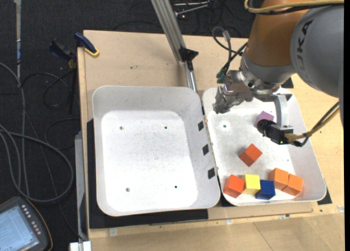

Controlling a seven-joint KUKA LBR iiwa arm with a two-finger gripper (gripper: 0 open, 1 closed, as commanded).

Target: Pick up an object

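**Blocks in the right bin, pincer above its far corner**

The candidates for picking all lie in the right bin (306, 135). A lone orange block (251, 154) sits tilted near the bin's middle, apart from the rest. Along the near wall runs a cluster: an orange block (234, 185) at the left, a yellow block (252, 182) just beside it, a blue block (266, 190) next to the yellow one, then two orange blocks (287, 181) close together toward the near right corner. A purple block (265, 117) lies farther back, partly hidden by a black fitting on the arm.

The pincer (225, 102) hangs over the far left corner of the right bin, well apart from the near cluster. Whether it is spread or pressed together cannot be told from this angle; nothing is visible between its tips.

The left bin (104, 135) stands alongside on the worktop (131, 58). The grey arm (322, 36), with its orange band (276, 12), comes in from the right.
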